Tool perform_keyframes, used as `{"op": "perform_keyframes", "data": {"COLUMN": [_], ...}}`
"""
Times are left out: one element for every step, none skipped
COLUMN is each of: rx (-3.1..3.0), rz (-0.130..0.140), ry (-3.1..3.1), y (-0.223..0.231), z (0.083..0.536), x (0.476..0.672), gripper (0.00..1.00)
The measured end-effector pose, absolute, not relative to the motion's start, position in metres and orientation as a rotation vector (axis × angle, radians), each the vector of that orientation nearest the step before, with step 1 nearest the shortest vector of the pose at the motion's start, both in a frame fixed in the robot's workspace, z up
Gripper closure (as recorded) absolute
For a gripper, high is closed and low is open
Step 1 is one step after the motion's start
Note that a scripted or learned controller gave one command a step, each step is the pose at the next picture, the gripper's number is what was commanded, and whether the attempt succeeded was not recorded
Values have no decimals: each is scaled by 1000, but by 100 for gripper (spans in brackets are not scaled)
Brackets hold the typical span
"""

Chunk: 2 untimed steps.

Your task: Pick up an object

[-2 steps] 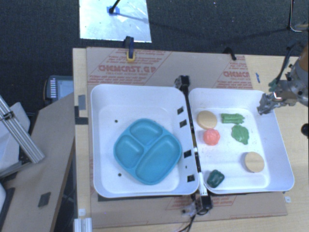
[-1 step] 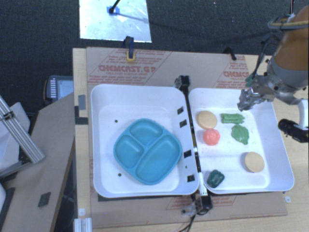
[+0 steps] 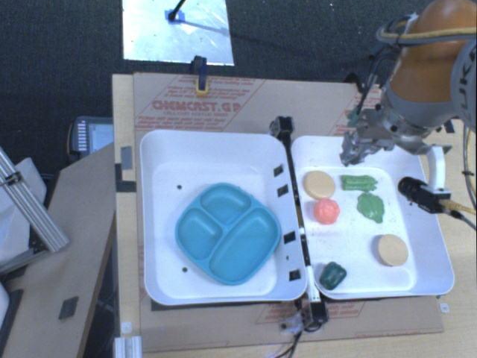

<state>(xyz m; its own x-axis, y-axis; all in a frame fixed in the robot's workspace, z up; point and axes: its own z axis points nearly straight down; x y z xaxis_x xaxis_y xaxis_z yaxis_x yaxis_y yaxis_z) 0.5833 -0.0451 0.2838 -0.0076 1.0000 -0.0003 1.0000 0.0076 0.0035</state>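
On the bench, two shallow white bins lie side by side, catalogued here largest to smallest.

1. Arm point(image 3: 428, 58): grey with an orange band, entering from 3 o'clock and hanging over the right bin's far edge.
2. Left bin point(image 3: 160, 155): holds one item only.
3. Right bin point(image 3: 440, 271): holds six small items, all candidates for picking.
4. Blue divided plate point(image 3: 227, 232): centre of the left bin, lying flat.
5. Gripper point(image 3: 350, 157): at 11 o'clock in the right bin, pointed down, above and just beside the tan disc. Whether it is parted or closed cannot be told; nothing shows in its grasp.
6. Tan disc point(image 3: 319, 184): 10 o'clock of the right bin.
7. Second tan disc point(image 3: 391, 250): 4 o'clock.
8. Green leafy piece point(image 3: 370, 206): centre-right.
9. Green bean-like piece point(image 3: 359, 182): 12 o'clock, near the gripper.
10. Pink-red round piece point(image 3: 326, 211): 9 o'clock, just below the first disc.
11. Dark green piece point(image 3: 332, 275): 7 o'clock, by the divider.

Risk, as judged: the items near the gripper sit close together, so a descent could land between the disc and the bean piece, nudging both and closing on neither. Flat discs may also slip out.
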Motion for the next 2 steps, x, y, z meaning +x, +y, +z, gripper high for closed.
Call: {"op": "perform_keyframes", "data": {"rx": [2209,2212], "rz": [5,2], "ry": [2231,2231], "y": [13,67], "z": [281,270], "x": [591,591], "gripper": [100,100]}}
